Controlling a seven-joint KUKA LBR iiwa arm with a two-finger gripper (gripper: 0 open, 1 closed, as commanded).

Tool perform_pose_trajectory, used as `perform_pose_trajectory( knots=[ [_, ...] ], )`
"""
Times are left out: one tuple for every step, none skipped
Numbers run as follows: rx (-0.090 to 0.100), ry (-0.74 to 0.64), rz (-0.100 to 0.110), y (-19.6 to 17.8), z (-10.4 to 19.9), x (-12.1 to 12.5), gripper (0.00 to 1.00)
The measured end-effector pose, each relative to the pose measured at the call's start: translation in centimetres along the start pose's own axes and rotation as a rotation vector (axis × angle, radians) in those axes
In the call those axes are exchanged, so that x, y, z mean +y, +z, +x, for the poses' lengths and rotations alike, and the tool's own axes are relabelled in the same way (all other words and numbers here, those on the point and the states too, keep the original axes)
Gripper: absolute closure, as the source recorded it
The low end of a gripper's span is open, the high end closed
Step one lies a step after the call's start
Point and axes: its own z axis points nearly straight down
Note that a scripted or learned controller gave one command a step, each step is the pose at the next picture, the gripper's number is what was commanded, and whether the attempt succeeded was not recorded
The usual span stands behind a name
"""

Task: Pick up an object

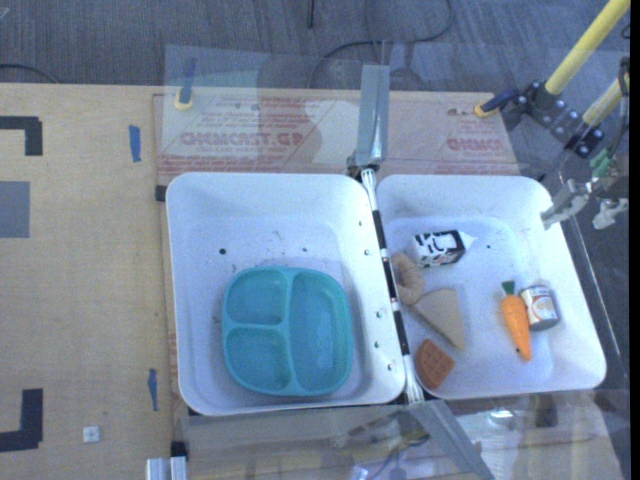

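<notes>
The right bin (590, 368) holds several small objects. A black-and-white patterned block (440, 248) lies near its back left. In front of it are a beige lump (407, 273), a tan wedge (446, 314) and a brown waffle-like piece (434, 364). An orange carrot (516, 326) lies on the right beside a small can (541, 307). Pale parts that look like my gripper (584, 206) sit at the bin's right rim, above and apart from all the objects, with nothing seen held.
The left bin (200, 218) holds a teal divided plate (288, 330). A metal divider bar (372, 118) runs back from between the bins. Yellow poles with black clamps (560, 113) stand at the back right. Wooden bench surface lies to the left.
</notes>
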Motion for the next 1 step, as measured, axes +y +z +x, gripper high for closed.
perform_pose_trajectory(
  knots=[
    [0.005,-0.185,-0.004,16.9,-0.13,-1.89,0.0]
  ],
)
